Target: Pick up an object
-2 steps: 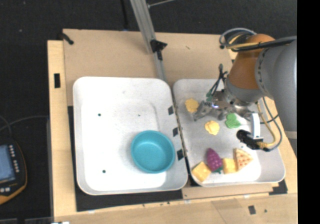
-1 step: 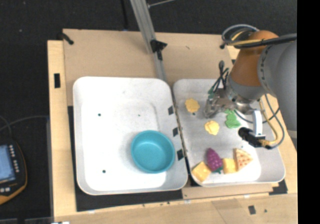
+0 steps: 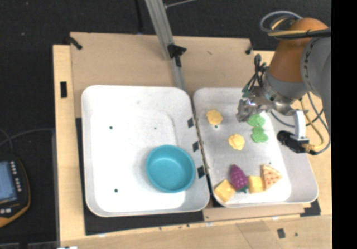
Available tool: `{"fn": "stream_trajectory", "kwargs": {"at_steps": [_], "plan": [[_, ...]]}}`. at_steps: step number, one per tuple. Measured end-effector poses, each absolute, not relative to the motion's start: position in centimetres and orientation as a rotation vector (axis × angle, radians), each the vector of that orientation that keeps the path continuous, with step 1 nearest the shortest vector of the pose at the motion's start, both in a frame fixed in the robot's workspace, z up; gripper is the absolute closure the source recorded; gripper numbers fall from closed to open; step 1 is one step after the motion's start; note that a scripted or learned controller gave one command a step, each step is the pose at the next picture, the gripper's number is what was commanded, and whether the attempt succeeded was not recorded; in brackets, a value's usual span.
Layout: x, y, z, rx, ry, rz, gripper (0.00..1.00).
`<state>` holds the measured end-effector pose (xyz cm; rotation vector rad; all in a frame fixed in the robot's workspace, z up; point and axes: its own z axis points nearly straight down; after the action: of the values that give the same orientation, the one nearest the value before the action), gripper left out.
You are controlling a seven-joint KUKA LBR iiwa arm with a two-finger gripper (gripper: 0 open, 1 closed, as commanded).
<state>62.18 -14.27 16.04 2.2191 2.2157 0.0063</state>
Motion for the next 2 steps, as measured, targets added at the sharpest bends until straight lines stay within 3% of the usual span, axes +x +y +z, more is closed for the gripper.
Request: {"fn": "stream_trajectory", "kwargs": {"at_steps": [1, 2], "plan": [[61.6, -13.8, 21.9, 2.214, 2.220, 0.008, 1.00], [62.4, -14.3, 26.6, 2.213, 2.221, 0.007, 1.00]]}}
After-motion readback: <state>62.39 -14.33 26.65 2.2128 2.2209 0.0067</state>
